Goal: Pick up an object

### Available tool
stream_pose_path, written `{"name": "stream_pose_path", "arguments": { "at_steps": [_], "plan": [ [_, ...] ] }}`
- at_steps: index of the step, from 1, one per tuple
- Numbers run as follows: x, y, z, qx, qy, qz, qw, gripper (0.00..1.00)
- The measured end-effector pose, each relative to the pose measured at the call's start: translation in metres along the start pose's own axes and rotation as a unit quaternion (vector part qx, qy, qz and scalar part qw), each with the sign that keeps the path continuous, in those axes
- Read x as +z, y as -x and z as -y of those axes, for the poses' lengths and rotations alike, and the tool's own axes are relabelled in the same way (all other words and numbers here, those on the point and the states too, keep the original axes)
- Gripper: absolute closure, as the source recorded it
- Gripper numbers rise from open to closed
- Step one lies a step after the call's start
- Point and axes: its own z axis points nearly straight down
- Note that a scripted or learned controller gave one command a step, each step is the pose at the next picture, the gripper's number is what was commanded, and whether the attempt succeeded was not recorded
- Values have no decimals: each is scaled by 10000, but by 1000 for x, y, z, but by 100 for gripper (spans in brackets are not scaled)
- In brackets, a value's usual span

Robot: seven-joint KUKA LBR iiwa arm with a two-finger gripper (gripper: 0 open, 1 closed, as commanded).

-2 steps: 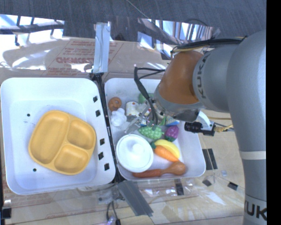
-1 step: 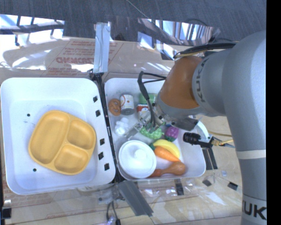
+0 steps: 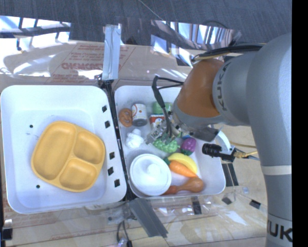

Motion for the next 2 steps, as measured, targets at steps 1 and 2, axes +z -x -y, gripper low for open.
{"name": "stream_pose_path", "arguments": {
  "at_steps": [1,2],
  "plan": [
    [-86,-73,-4,316,-51,-60,9995,100],
    [-126,-106,-2,162,-58,-65,9998,100]
  ]
}}
